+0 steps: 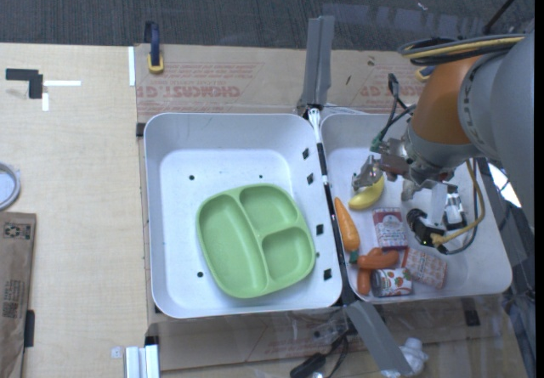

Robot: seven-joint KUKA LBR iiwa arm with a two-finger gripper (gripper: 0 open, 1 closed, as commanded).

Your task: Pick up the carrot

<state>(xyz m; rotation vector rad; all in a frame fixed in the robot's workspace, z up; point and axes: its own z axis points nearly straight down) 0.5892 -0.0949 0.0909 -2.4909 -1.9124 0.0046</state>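
The carrot (346, 224) is orange and tapered, and lies lengthwise along the left wall of the right bin (476, 283). My gripper (388, 181) hangs over the middle of that bin, up and to the right of the carrot and apart from it. Its fingers are spread open with nothing between them; the left fingertip (368, 174) stands just above a yellow banana (367, 195).
The right bin also holds a red-and-white packet (389, 228), an orange-red sausage-like piece (376, 260), a small red can (390, 282) and another packet (424, 267). A green divided plate (255, 240) lies in the left bin (170, 155). Cables (438, 228) dangle from the wrist.
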